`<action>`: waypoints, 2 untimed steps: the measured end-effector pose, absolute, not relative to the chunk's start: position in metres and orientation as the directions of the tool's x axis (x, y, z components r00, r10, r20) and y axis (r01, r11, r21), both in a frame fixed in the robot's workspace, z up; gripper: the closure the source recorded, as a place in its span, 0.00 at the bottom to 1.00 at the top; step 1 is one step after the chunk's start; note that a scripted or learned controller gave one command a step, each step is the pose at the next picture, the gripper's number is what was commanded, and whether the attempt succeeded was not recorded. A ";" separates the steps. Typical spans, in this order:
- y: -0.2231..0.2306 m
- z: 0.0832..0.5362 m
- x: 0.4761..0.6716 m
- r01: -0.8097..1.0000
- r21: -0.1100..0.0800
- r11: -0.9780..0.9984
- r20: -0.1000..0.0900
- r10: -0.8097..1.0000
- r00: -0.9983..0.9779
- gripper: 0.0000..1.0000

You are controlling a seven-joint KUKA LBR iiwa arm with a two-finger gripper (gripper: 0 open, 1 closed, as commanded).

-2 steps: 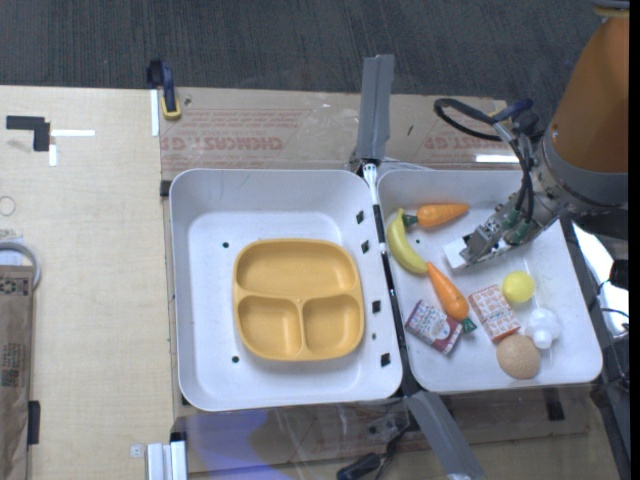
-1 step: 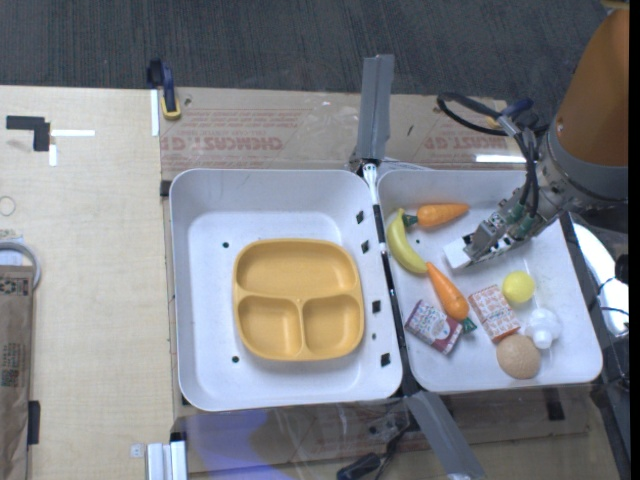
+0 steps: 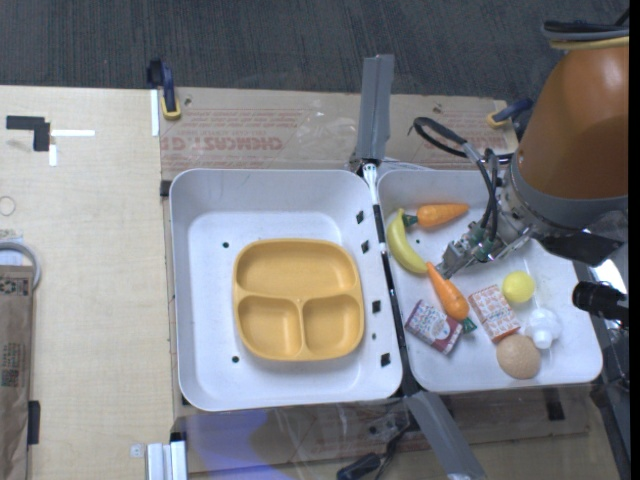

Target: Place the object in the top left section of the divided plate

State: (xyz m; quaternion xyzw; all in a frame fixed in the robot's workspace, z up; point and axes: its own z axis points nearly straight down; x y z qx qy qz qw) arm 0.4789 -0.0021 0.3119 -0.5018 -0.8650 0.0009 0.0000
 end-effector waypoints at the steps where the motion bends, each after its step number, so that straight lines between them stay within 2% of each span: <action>1: -0.010 0.391 0.530 0.856 -0.001 0.517 -0.002 0.856 -0.517 1.00; 2: -0.025 0.399 0.559 0.910 -0.001 0.415 -0.002 0.910 -0.415 1.00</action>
